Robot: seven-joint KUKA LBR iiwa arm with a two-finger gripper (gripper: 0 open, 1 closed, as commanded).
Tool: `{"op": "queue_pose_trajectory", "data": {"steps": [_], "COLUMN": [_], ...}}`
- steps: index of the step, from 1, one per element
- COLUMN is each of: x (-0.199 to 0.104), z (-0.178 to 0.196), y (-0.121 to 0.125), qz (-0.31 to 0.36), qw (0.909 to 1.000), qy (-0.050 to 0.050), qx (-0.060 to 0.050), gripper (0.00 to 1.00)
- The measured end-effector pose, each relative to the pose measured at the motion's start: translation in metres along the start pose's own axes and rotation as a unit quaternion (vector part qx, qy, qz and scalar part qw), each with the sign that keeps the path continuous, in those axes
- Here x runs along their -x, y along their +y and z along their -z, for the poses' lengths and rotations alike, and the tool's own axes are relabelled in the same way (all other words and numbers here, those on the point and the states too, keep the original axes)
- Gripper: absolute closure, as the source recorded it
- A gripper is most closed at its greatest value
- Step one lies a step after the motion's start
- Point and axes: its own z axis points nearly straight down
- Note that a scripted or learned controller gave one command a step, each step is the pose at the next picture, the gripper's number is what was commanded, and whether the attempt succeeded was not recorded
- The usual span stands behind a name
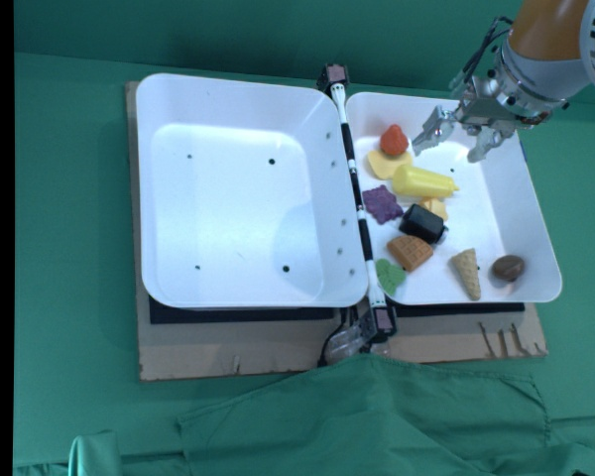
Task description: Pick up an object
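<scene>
My gripper (459, 138) hangs open over the back of the right bin (521, 206), with nothing between its fingers. Just left of it lies a red strawberry-like toy (394, 140) on a flat yellow piece (382, 165). Below the gripper lies a yellow oblong toy (423, 180). Further forward lie a purple piece (382, 204), a black cylinder (421, 223), an orange waffle (410, 253), a green leaf shape (388, 275), an ice cream cone (466, 271) and a brown lump (507, 267).
The left bin (169, 117) stands beside the right one, with a black-and-white divider bar (351, 167) between them. Both rest on a cardboard sheet (178, 360). Green cloth (377, 415) is bunched at the front.
</scene>
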Motion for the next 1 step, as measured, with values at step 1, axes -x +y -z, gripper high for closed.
{"op": "queue_pose_trajectory", "data": {"steps": [1], "x": [0.0124], "z": [-0.0999], "y": [-0.0248], "qz": [-0.001], "qw": [1.0], "qy": [0.0], "qx": [-0.004], "gripper": [0.0]}}
